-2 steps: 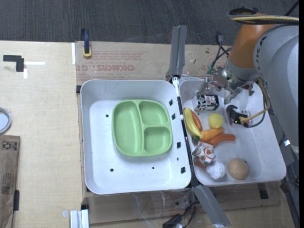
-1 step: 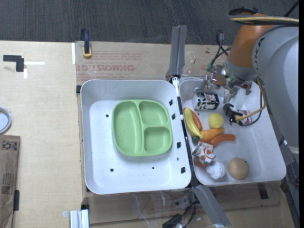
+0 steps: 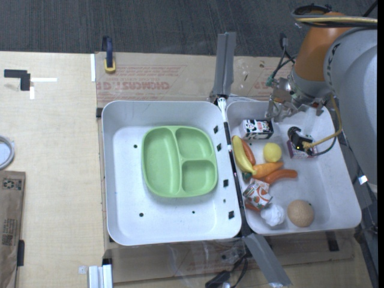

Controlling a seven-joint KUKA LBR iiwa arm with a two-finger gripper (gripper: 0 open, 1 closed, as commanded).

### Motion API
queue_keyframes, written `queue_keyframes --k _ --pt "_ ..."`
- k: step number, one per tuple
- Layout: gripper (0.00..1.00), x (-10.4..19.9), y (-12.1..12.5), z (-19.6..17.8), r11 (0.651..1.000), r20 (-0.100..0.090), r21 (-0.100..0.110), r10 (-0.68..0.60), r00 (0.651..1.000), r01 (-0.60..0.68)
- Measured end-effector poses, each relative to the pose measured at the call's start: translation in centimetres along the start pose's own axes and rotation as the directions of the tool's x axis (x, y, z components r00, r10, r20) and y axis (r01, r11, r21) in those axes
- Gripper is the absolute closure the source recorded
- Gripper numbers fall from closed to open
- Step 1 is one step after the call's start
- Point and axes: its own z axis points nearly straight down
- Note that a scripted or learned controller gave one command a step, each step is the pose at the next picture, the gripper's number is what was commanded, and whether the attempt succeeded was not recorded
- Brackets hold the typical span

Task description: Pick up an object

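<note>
1. The right bin (image 3: 336, 215) holds the things to pick: a small black-and-white carton (image 3: 257, 128) near the far left corner, a banana (image 3: 242, 155) along the left wall, and a lemon (image 3: 272, 152) just beside it.
2. Below the lemon lie an orange carrot (image 3: 264, 169) and a red-orange pepper (image 3: 282, 175), touching each other.
3. Nearer the front are a small orange-and-white juice box (image 3: 258, 195), a crumpled white wad (image 3: 273, 215) and a brown round ball (image 3: 300, 213).
4. The claw (image 3: 283, 108) hangs over the far end of this bin, just right of the carton and apart from it; nothing sits between its fingers, and whether they are apart or together cannot be told.
5. The left bin (image 3: 120, 209) holds a green divided plate (image 3: 179, 160).
6. Both bins rest on the desk (image 3: 48, 137).
</note>
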Motion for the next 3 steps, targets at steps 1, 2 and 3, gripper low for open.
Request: queue_keyframes --k 1,2,3 --pt "0.00 0.0 0.0 0.0 1.000 0.000 0.000 0.000 1.000 0.000" --pt "1.00 -0.1 0.1 -0.9 1.000 0.001 0.000 -0.001 1.000 0.001" --pt "1.00 -1.4 -0.7 -3.9 0.881 0.023 0.042 0.471 0.882 -0.471"
